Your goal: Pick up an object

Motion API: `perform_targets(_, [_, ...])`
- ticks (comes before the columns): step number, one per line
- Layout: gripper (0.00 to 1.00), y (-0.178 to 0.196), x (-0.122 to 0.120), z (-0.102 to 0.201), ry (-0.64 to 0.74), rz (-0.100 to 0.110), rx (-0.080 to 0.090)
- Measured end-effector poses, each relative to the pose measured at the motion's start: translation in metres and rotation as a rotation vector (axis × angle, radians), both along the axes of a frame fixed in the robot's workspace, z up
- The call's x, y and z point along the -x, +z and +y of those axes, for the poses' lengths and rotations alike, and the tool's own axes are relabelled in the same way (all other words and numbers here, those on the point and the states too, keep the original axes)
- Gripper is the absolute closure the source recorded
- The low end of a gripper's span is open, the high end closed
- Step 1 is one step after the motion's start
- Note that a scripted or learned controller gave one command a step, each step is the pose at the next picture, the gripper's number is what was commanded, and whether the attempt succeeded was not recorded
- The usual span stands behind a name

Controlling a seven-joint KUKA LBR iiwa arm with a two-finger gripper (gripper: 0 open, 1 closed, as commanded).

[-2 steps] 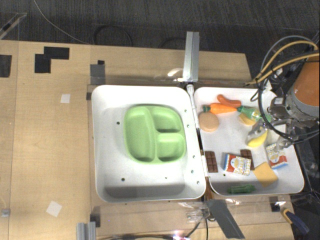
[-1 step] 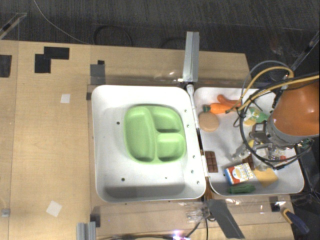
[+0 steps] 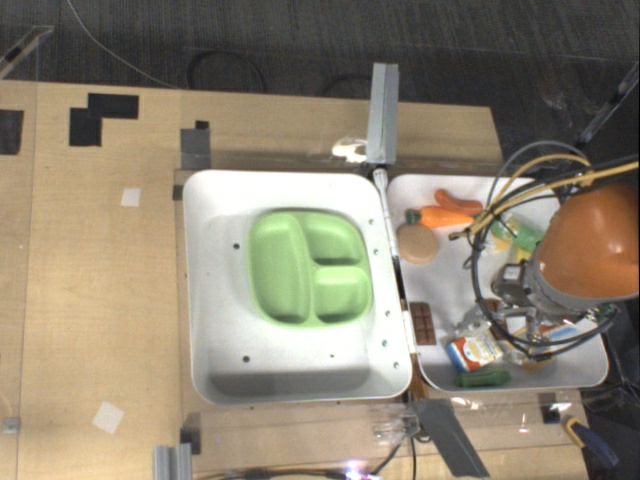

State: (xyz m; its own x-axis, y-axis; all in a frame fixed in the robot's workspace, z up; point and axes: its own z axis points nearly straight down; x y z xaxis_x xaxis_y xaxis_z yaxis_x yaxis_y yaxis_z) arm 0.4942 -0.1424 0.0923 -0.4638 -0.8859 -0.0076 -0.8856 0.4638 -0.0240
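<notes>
While one green tray (image 3: 308, 266) lies, two bins (image 3: 215, 298) sit.

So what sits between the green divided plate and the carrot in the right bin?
In the camera view, the bins' adjoining rims and a round tan piece lie between the green divided plate and the carrot.

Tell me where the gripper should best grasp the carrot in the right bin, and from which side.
Probably mid-body on the carrot, straight down from above. It lies flat and roughly left-right near the right bin's far wall, so fingers closing across its narrow width should fit. The round tan piece sits close on its near side, leaving tight clearance there.
</notes>
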Motion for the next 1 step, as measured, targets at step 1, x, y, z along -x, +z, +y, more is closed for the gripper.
perform_targets(1, [0.0,-0.0003,0.0,-0.0173,0.118,0.002,-0.002])
